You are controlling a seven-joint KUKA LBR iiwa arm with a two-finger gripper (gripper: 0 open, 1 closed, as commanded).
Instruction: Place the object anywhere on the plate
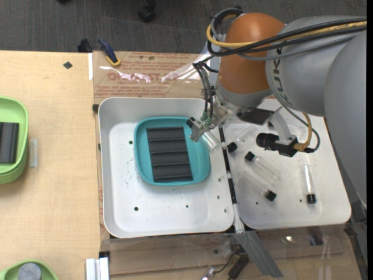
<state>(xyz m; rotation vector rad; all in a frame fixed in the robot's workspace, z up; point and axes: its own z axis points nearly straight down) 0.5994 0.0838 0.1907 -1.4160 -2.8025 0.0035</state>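
A teal plate (201, 167) lies in the left white bin (119, 174), and a black ribbed block (169, 153) rests across its middle. My gripper (201, 130) hangs low over the plate's upper right rim, close to the wall between the two bins. A pale, clear-looking piece shows at its tip, but I cannot make out whether it is held. In the right bin (332, 209) lie several clear tubes with black caps, such as one (308, 182) near the right side and another (259, 163) near the middle.
The arm's orange band (250, 45) and grey body cover the right bin's far part. A black cylinder with a yellow cable (278, 143) lies there. A green tray (11, 142) sits at the bench's left edge, with a blue-yellow tool (109, 52) behind the bins.
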